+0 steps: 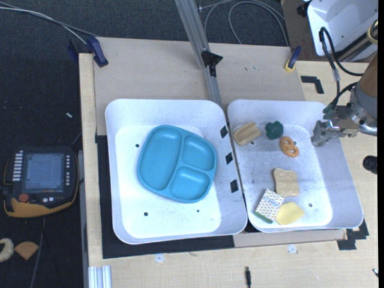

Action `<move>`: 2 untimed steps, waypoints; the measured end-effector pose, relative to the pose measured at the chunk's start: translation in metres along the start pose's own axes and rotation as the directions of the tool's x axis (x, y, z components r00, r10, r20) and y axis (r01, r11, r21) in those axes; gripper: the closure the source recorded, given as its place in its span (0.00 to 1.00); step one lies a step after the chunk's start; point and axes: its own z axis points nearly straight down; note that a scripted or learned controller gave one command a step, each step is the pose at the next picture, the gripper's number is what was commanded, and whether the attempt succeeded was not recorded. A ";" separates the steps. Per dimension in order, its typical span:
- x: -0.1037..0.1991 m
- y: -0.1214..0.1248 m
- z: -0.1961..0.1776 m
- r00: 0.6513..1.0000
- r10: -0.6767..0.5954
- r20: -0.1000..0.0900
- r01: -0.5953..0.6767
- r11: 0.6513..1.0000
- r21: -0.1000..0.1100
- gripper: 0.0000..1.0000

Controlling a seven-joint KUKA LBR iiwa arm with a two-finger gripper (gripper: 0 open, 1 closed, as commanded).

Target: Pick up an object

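Tool: the tool [321, 132] hangs over the right rim of the right bin [336, 224], grey and metallic, at the end of the arm [367, 95] entering from the right; whether its fingers stand apart or together cannot be told at this angle, and nothing is seen between them.
Contact: no object is seen touching the tool; the nearest item, a small orange pretzel-shaped piece [289, 146], lies just left of it on the bin floor.
Objects in the right bin: a tan bread-roll shape [246, 133] sits near the bin's upper left corner; a dark green lump [274, 129] lies just right of the roll; the orange piece lies below and right of the green lump.
Lower group: a beige toast-like slice [287, 182] rests toward the bin's lower middle; below it, a yellow rounded piece [289, 213] touches a checked, green-and-white packet [269, 205] that lies tilted at its left.
Left bin: the left bin [120, 161] holds a blue divided plate [176, 162] with three compartments, turned at an angle.
Setting: both white bins sit side by side on the pale wooden worktop [156, 71]; a handheld control pendant [41, 180] lies well to the left of the left bin.
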 end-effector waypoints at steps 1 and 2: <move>0.000 0.002 -0.054 1.000 0.000 0.000 0.000 1.000 0.000 1.00; 0.051 0.007 -0.047 1.000 -0.003 -0.003 0.003 1.000 0.007 1.00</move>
